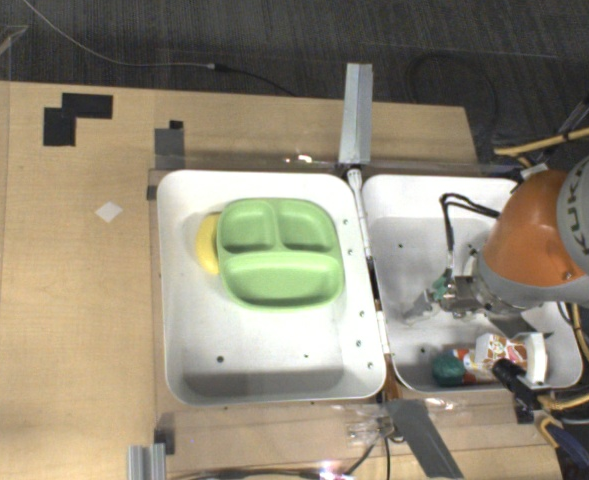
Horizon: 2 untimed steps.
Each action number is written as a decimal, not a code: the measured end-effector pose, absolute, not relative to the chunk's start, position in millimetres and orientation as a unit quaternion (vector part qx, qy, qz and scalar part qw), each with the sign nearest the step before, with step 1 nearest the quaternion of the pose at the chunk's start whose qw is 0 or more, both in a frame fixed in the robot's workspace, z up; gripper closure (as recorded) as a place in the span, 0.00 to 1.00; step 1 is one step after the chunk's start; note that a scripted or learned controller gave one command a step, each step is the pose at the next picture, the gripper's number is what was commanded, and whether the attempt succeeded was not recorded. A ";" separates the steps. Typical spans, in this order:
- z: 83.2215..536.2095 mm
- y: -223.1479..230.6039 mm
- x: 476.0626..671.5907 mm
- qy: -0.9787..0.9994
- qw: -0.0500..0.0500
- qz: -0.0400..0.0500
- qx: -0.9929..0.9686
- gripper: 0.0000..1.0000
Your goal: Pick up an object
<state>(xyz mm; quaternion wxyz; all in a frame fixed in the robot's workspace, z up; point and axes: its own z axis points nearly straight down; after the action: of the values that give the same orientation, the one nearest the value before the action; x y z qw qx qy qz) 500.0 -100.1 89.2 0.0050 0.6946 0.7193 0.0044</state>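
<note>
— Where's your room?
— You see the arm (539, 238) over the right bin (409, 203), its far half bare. Green ball (448, 369) and packet (499, 353) sit by the near rim.
— The fingers (444, 293)?
— Can't tell their state. The green tray (277, 251) takes up the left bin's (189, 348) far end.

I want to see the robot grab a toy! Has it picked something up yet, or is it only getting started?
Not yet, by the look of it. Done: the arm has reached into the right bin, and its gripper sits low over the bin floor. In hand: nothing I can see between its fingers. Left: grabbing and lifting something. The green object and the red-and-white packet lie at that bin's near edge, and the green divided tray rests in the left bin.
</note>
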 end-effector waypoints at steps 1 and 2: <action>185.4 -15.0 488.5 0.829 0.003 0.002 0.559 0.00; 184.8 18.8 488.1 0.875 0.002 0.002 0.484 0.00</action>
<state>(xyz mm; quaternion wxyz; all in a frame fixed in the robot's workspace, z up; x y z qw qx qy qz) 488.1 18.8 184.8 0.0020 0.4843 0.8749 0.0016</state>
